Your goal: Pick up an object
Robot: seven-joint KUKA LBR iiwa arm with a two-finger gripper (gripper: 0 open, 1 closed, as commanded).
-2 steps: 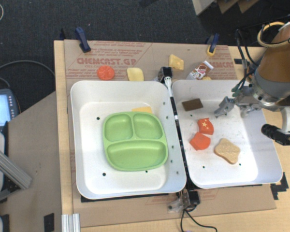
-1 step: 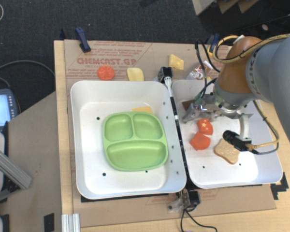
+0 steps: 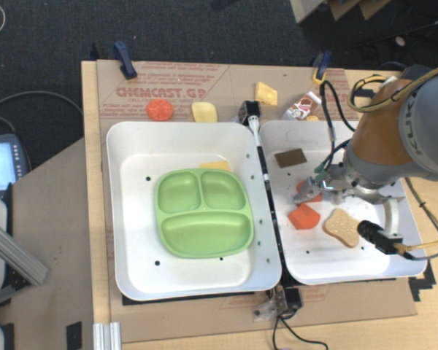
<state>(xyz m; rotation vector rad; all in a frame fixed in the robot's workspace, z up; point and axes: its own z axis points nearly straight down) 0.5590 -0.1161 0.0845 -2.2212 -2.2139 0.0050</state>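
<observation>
My gripper (image 3: 323, 186) hangs low over the middle of the right bin (image 3: 328, 268), below the grey and orange arm (image 3: 383, 141). A small red-orange piece (image 3: 305, 189) lies right at its left side, partly hidden by it; whether they touch is unclear. An orange-red block (image 3: 304, 216) sits just below that. A slice of toast (image 3: 342, 227) lies to the block's right. A flat brown rectangle (image 3: 290, 157) rests toward the bin's back.
The left bin (image 3: 131, 254) holds a green divided plate (image 3: 203, 213) with a pale yellow piece (image 3: 215, 166) behind it. On the board behind the bins lie an orange disc (image 3: 159, 109), two yellow pieces (image 3: 204, 111) (image 3: 266, 93) and a red-white packet (image 3: 301, 108). Cables trail along the right bin's edge.
</observation>
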